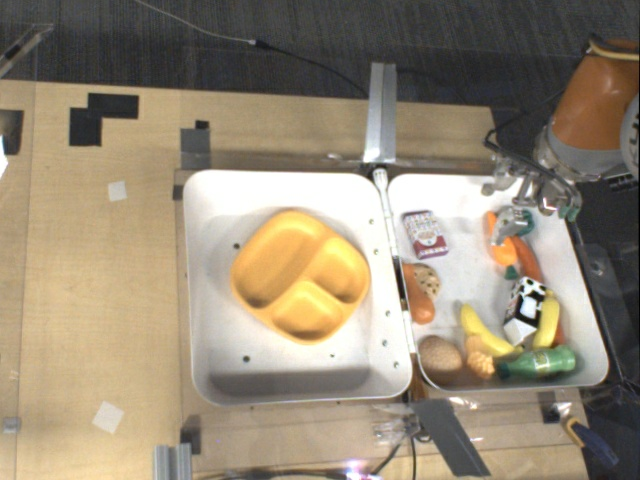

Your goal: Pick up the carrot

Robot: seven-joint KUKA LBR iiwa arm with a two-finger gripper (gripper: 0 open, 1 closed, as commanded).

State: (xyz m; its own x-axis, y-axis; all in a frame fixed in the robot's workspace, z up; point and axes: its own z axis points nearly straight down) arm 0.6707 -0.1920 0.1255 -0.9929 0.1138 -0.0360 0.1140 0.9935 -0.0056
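The carrot (518, 252), orange with a bit of green at its upper end, lies slanted at the upper right of the right bin (460, 200). My gripper (522, 208) hangs right over the carrot's upper end, at the bin's far right corner, below the orange band of the arm (592, 108). Nothing is visibly lifted; the carrot rests on the bin floor.
Just below the carrot stand a black-and-white carton (525, 303) and a yellow piece (548, 320). A banana (485, 333), green bottle (538, 364), brown potato (438, 353), sausage (423, 303) and red-white can (424, 234) share that bin. A yellow divided plate (300, 273) fills the left bin (205, 298).
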